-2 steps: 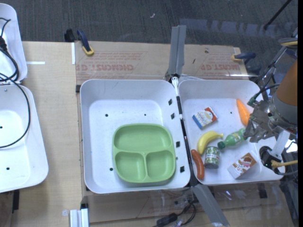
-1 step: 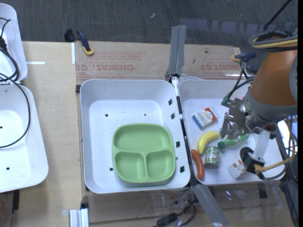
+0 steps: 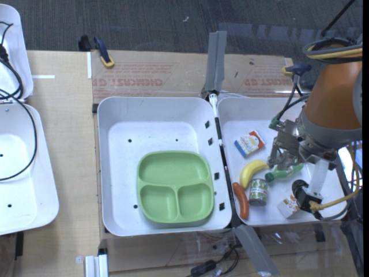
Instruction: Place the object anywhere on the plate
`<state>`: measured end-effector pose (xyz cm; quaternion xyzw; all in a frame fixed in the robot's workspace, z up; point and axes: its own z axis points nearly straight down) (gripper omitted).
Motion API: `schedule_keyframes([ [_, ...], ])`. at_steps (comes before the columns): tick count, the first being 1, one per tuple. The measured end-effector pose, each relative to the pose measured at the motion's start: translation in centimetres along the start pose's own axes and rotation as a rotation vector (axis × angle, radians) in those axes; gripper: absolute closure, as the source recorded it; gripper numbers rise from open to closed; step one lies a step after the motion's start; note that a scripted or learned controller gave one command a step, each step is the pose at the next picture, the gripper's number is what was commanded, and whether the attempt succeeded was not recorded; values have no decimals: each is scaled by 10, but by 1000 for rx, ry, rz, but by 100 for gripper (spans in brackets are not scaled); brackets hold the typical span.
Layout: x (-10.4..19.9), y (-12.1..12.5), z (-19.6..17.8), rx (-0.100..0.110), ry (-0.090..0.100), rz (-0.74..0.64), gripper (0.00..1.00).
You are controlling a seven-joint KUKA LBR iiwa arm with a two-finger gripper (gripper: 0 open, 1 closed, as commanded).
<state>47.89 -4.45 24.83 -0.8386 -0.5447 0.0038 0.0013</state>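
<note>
Sausage (image 3: 240, 200), can (image 3: 257, 191) and banana (image 3: 252, 171) await picking in right bin (image 3: 262, 109); pincer (image 3: 281, 157) hovers above, its opening indiscernible; green plate (image 3: 174, 186) sits ready in left bin (image 3: 151, 116).

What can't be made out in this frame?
- Claw: camera view; dark fingers over clutter, open or shut unreadable.
- Green item beside it: partly covered by the arm, identity unclear.
- Small carton: label too small to read.
- Can: label too small.
- Right bin: its right side hidden under the arm.
- Plate in left bin: fully visible.
</note>
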Motion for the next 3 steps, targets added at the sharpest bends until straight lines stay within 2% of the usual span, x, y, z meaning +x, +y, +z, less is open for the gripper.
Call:
schedule_keyframes([
  [1,-15,6,46,3,1,-16,100],
  [2,15,-7,-14,0,-1,-9,100],
  [3,-14,5,62,4,1,-74,100],
])
